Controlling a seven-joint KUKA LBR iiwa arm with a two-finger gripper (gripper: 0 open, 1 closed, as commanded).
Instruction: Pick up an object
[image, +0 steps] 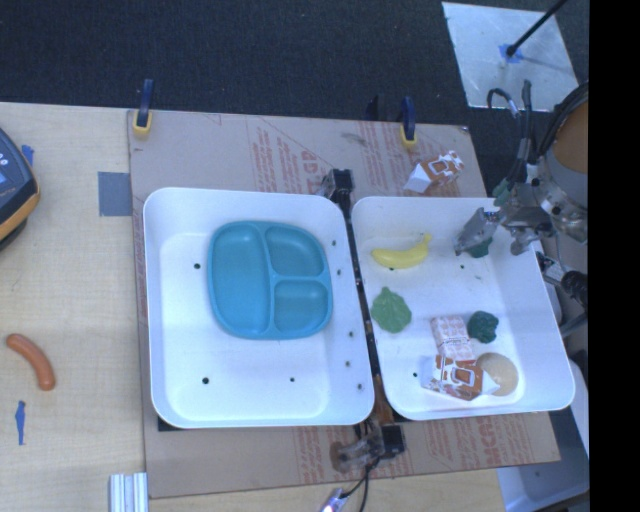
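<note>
From the camera view, you're looking down on a pale wooden bench (70, 300) with a sheet of brown printed cardboard (250, 150) clamped on top by two blue and yellow clips (144, 108) at its far edge. Dark carpet (250, 50) fills the floor behind the bench, with a pale taped patch (510, 50) at the upper right.

On the cardboard sit your two shallow white bins side by side. The left bin (180, 380) holds a light blue divided plastic plate (270, 280), lying flat near the middle.

The right bin (540, 330) has the pickable stuff: a yellow toy banana (402, 254) near the far left corner, a light green leafy toy vegetable (391, 311) just below it, a small dark green toy broccoli piece (483, 324) further right, and a printed red and white snack packet (455, 368) touching a round tan bun-like toy (498, 374) near the front edge.

The grey metal gripper (478, 240) hangs over the far right part of that bin, well apart from the banana. Honestly can't tell what its jaws are doing.

Off on the bench you've got an orange toy sausage (32, 360) at the left, a dark device with a yellow edge (14, 185) at the far left, and another small printed packet (434, 173) on the cardboard behind the right bin.
</note>
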